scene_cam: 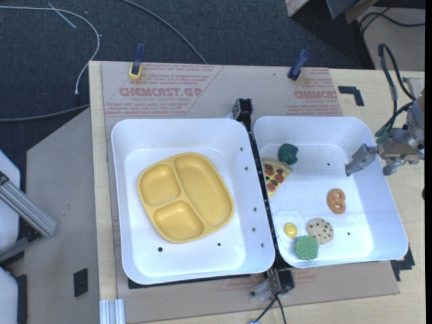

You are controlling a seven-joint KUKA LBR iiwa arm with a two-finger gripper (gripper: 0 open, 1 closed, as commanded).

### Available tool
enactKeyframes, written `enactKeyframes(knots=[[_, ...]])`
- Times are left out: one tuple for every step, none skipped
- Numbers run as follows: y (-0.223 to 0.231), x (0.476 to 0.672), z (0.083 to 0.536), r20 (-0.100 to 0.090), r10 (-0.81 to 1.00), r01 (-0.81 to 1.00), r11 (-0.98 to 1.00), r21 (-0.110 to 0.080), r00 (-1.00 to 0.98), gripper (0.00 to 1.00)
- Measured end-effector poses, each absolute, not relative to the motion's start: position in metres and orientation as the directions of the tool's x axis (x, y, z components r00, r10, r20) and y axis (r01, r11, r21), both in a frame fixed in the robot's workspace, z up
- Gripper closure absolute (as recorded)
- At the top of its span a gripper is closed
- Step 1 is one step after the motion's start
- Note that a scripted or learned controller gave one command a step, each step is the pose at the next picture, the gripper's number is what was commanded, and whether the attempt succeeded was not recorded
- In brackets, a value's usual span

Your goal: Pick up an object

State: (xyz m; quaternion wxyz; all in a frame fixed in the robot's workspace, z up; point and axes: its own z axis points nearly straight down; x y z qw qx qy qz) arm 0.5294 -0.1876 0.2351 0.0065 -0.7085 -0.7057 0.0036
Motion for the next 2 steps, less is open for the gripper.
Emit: enactKeyframes(knots=[[-0.187, 0.532, 0.242, 0.001, 1.000, 1.000, 0.000, -0.001, 0.000, 0.00], [-0.186, 0.531, 0.200, 0.003, 1.000, 1.000, 0.000, -0.006, 0.000, 0.00]])
